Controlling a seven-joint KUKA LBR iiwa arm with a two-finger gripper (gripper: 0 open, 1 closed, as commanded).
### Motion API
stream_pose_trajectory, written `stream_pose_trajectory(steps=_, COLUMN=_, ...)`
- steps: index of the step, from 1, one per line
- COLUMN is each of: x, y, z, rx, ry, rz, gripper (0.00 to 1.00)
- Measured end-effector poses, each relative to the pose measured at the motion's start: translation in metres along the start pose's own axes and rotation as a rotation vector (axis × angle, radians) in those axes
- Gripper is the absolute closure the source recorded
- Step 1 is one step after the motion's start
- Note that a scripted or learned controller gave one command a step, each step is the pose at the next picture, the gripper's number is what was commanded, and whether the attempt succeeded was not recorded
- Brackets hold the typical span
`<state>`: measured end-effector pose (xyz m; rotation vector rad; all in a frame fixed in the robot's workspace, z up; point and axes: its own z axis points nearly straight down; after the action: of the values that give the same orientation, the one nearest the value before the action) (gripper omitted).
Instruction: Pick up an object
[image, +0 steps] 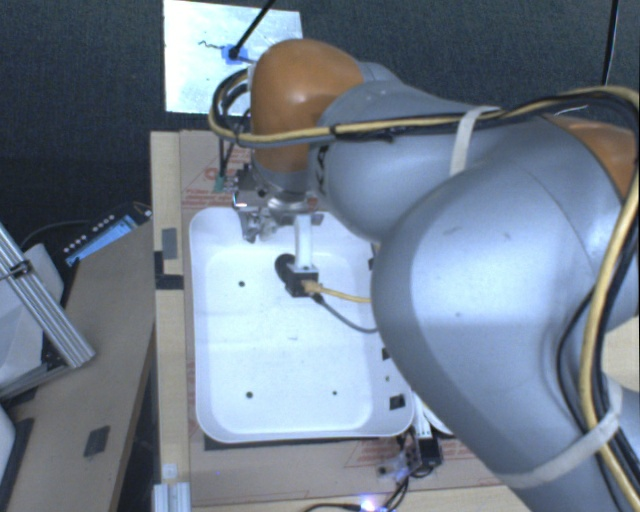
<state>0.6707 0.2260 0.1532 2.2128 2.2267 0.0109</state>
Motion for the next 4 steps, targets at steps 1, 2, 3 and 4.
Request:
stream_pose_trajectory(steps=1, x=-0.002, y=-0.001, z=-0.011, rx=0.003, ry=-0.002, rz=0.0, gripper=1.0)
stream_pose_trajectory(steps=2, x=0.01, y=-0.081, z=-0.069, rx=0.009, ry=-0.002, rz=0.0, gripper=1.0)
stream_pose_trajectory(steps=3, x=0.009, y=0.002, z=-0.07, rx=-0.002, ry=-0.001, rz=0.001, gripper=1.0)
stream_pose_trajectory(steps=4, x=0.008, y=-0.003, z=0.021, rx=0.008, ry=-0.004, rz=0.002, gripper=1.0)
